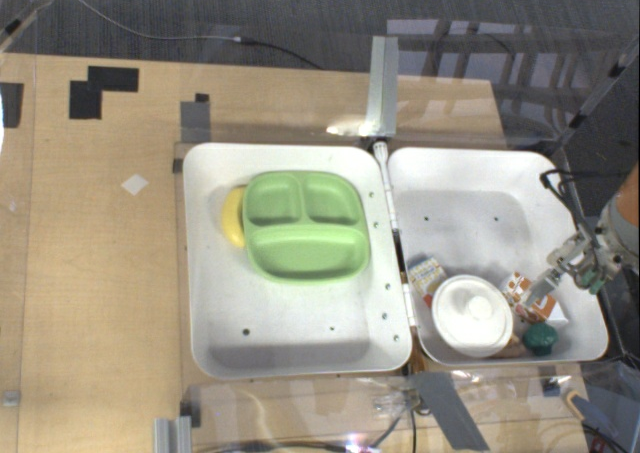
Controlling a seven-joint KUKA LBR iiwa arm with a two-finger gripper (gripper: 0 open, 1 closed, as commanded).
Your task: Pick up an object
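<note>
My gripper (pixel 549 285) hangs low over the right edge of the right bin (pixel 470 191), reaching in from the right. Just under and beside it lies a small orange-and-white packet (pixel 517 288). A dark green round object (pixel 541 339) sits in the bin's front right corner, a little below the gripper. A white bowl (pixel 466 313) stands upright to the gripper's left, near the front wall. A small printed packet (pixel 425 272) lies left of the bowl. Nothing is visibly held.
The left bin (pixel 215 331) holds a green divided plate (pixel 305 225) with a yellow object (pixel 232 218) partly tucked under its left side. A metal post (pixel 383 86) rises behind the divider between the bins. A black cable (pixel 560 186) runs along the right bin's far right corner.
</note>
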